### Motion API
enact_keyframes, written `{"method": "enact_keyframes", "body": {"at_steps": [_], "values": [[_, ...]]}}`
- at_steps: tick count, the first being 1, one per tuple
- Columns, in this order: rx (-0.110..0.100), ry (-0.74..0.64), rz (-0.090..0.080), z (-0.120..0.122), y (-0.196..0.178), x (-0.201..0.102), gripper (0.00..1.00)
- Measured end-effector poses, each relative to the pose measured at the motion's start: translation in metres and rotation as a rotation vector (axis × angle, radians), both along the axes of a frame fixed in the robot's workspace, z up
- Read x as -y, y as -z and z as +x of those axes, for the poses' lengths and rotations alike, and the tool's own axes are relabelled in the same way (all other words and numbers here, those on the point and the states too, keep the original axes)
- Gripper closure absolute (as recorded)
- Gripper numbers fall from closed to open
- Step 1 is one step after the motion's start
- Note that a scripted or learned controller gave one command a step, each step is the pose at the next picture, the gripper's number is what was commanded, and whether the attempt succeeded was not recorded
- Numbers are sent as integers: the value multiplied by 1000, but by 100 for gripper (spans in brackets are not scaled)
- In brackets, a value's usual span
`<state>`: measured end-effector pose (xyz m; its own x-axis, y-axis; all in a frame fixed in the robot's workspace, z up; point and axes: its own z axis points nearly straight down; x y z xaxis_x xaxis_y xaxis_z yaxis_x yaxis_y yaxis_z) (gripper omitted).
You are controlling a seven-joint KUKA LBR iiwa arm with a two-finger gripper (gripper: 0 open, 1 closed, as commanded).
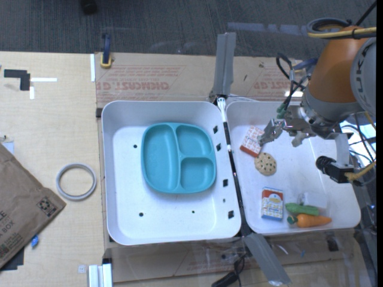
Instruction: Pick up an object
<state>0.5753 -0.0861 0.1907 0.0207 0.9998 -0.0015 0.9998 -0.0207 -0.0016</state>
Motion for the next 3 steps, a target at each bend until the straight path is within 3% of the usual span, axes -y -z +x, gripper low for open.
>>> {"method": "enact_keyframes", "body": {"at_steps": [1, 2, 3], "values": [[0, -80, 0, -5, -78, -25, 0], [-2, -229, 2, 12, 58, 10, 0], [-1, -186, 1, 3, 100, 15, 0]]}}
